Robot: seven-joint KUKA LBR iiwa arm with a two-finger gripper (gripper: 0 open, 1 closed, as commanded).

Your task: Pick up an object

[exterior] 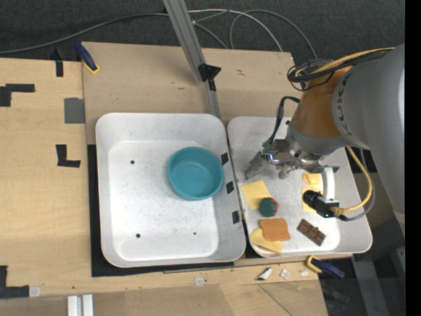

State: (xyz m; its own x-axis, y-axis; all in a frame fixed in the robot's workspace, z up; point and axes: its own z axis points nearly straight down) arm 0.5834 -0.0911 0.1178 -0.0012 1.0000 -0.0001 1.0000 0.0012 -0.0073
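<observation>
Several small food-like pieces, among them a yellow slab (255, 191) and a green ball (267, 207), are gathered in the right bin (348, 242) beneath the pincer (271, 165), whose fingers are spread apart and grip nothing.

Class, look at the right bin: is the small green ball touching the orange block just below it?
Cannot tell. In the camera view the green ball sits just above the orange block, their edges so close that no plain gap or contact shows.
</observation>
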